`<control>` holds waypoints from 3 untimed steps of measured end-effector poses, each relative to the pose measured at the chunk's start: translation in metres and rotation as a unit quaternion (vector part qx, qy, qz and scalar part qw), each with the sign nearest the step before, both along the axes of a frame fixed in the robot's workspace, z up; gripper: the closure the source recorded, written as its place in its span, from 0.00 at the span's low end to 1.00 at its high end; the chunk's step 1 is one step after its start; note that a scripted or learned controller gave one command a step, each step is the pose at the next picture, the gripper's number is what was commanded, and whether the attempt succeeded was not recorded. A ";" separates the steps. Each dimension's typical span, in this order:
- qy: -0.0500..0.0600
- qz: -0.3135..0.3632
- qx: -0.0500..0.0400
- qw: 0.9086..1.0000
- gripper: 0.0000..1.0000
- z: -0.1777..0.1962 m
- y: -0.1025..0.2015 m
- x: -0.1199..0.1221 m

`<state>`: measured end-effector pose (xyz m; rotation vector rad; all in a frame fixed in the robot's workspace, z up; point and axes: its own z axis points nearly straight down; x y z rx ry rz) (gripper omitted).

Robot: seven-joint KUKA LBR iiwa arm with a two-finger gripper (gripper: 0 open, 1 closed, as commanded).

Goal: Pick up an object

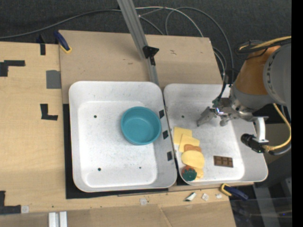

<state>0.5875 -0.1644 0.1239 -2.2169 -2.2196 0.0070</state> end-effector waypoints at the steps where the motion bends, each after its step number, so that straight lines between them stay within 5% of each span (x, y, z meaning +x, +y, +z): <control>1: -0.002 0.001 0.000 1.000 1.00 0.013 0.001 0.001; 2: -0.006 0.001 0.000 1.000 1.00 0.074 0.008 0.001; 3: -0.004 0.000 0.000 1.000 1.00 0.097 0.008 0.001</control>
